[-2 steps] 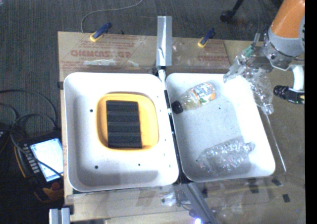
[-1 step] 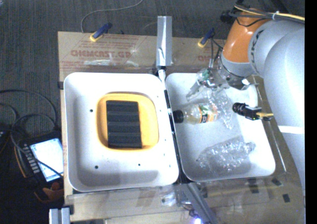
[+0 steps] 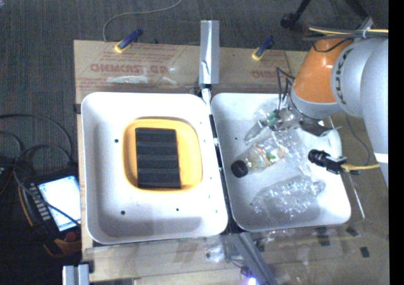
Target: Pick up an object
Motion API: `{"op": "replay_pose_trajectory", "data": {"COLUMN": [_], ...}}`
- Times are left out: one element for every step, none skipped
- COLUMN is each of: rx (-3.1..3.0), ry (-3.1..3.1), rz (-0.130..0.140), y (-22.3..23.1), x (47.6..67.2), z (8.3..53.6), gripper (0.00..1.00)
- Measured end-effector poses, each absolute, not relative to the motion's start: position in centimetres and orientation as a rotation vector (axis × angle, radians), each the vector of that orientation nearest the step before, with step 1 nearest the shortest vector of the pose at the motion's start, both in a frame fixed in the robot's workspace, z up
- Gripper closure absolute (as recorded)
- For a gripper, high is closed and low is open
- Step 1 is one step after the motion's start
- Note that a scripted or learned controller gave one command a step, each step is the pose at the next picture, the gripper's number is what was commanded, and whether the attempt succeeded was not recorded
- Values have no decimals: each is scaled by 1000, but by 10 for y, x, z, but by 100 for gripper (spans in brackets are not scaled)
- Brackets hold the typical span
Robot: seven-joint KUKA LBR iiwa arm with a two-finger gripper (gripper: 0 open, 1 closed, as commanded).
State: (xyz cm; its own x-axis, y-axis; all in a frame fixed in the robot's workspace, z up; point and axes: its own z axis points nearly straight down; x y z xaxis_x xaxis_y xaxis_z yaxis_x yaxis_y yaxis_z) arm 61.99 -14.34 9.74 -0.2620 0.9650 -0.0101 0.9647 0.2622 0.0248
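**Clear plastic in the right bin, gripper down among it**

Grey arm [image 3: 372,69], orange band [image 3: 315,79] above the wrist. Reaches in from the right and bends down over the far part of the right bin [image 3: 235,120]. Ends in the gripper [image 3: 283,115], low among crumpled clear plastic, right at the far bottle [image 3: 265,125]. Cannot tell whether open or closed, nor whether touching that bottle or just above it.

Three clear bottles, all in the right bin:
- Far bottle: lies tilted, close to the bin's far wall, right by the gripper.
- Capped bottle [image 3: 264,156]: lies on its side near the bin's middle, just nearer than the far bottle. Points its black cap [image 3: 239,168] left, toward the wall shared with the other bin. Carries a bit of label on the body.
- Crushed bottle [image 3: 287,194]: lies flattened along the near part of the bin, stretched left to right. Sits just nearer than the capped bottle; touching or not, cannot tell.

Left bin [image 3: 101,151], well apart from the gripper. Holds a yellow tray [image 3: 192,151] in its middle, with a black block [image 3: 158,157] set in the tray, ridged crosswise.

Beyond both bins, brown card [image 3: 145,66] with red print, flat on the bench. Bears two blue-and-yellow clamps [image 3: 128,40] at its far edge, one to each side of a metal bar [image 3: 209,50]. Meets the gap between the bins at the bar's near end.
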Motion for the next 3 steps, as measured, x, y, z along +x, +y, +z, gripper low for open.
{"op": "replay_pose_trajectory", "data": {"rx": [2106,2032,1984], "ry": [2334,2362,2384], "rz": [0,26,30], "y": [-142,-168,-173], "x": [629,585,527], "z": [113,100,102], "gripper": [0,0,0]}}
